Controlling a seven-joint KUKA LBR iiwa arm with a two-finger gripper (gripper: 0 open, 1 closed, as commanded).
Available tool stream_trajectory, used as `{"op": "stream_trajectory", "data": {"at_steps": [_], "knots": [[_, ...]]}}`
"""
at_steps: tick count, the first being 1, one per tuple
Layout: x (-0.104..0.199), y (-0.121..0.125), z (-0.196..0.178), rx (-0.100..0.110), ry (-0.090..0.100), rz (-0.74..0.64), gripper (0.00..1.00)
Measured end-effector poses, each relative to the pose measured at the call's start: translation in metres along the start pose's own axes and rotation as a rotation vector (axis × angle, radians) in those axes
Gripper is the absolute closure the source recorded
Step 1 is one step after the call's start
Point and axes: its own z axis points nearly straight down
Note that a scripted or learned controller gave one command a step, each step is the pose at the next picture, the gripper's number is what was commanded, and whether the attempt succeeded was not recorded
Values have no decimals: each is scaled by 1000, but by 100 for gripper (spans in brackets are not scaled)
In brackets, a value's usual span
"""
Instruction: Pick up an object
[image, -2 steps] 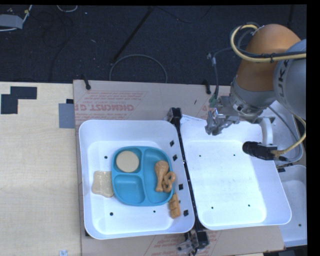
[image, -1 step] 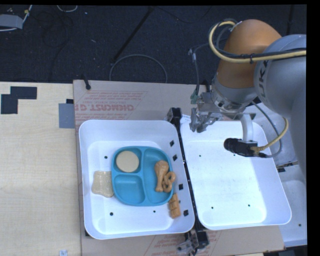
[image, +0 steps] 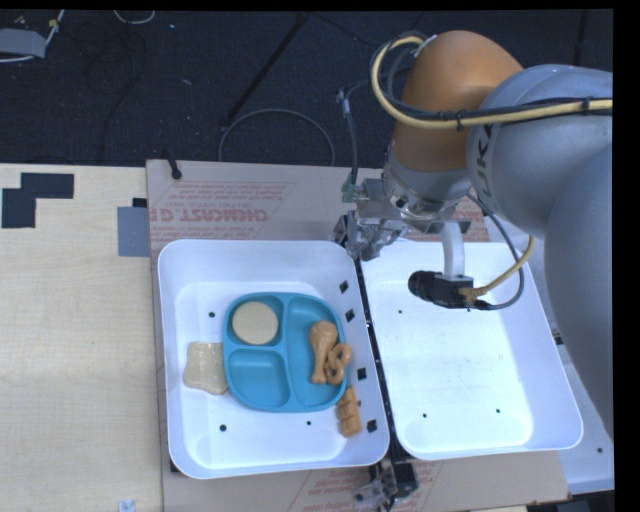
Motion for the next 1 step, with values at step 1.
{"op": "stream_trajectory", "data": {"at_steps": [1], "knots": [[54,-1,21,3,-1,1,100]]}}
